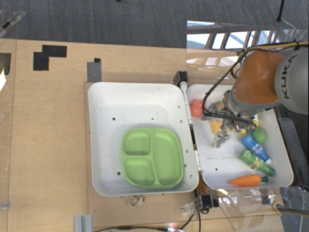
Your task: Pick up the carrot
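Note:
The carrot (246,180), orange with a green top at its right end, lies along the front edge of the right bin (210,168). My gripper (223,138) hangs over the middle of that bin, well behind and to the left of the carrot, and nothing shows between its fingers. The grey arm with its orange band (256,79) reaches in from the right over the bin's back half.
In the right bin lie a red-pink ball (196,108), a yellow item (215,126), a blue bottle (254,146), a green bottle (256,161) and a green round piece (259,135). The left bin (111,105) holds a green divided plate (152,156).

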`<action>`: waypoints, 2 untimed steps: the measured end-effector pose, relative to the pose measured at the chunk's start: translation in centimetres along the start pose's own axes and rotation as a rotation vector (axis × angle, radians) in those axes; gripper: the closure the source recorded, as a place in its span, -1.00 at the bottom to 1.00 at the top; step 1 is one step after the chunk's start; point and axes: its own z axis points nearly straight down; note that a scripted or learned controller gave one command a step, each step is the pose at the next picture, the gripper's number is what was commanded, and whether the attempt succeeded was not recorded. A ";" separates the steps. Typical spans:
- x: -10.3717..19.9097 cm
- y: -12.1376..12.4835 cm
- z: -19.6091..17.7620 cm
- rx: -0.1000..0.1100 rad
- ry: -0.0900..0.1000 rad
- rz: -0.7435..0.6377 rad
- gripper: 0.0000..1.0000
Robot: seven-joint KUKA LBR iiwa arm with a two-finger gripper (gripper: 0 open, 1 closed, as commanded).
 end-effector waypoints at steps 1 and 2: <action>-0.5 0.1 -1.4 0.002 -0.011 -0.003 1.00; -0.4 0.1 -1.4 0.001 -0.010 -0.004 -1.00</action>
